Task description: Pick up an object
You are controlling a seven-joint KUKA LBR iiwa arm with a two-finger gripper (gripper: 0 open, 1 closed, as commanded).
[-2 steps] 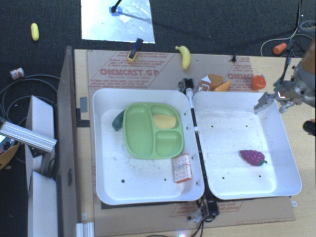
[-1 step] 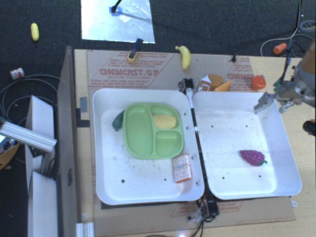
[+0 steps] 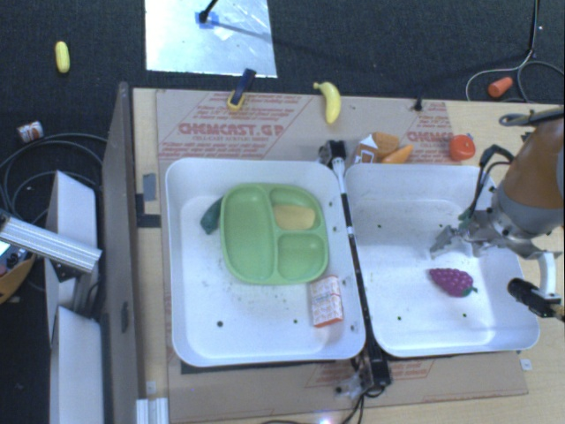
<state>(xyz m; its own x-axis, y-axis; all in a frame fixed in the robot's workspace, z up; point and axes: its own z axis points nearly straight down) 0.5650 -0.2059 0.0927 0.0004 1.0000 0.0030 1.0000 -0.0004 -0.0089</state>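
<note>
The end effector [image 3: 450, 239] hangs over the right bin [image 3: 397, 325], toward its right edge, with its fingers spread and nothing between them. The nearest thing to take is the purple grape bunch [image 3: 451, 281], lying on the bin floor just below the fingers and toward the front right corner, apart from them.

To do this step well, I judge the arm should shift toward the front edge of the bin until the fingers straddle the bunch, then come straight down and press in across its narrow width. The bunch is lumpy and likely to roll, so a centred hold matters more than speed. It also sits near the bin's right wall, so the fingers need room on that side.

In the left bin [image 3: 190, 325] lie a green divided plate [image 3: 256, 246] and a small carton [image 3: 326, 300] by its front right corner; the carton's print is too small to read. The cardboard [image 3: 221, 117] under the bins reads "CHEMCAST GP" in red.
</note>
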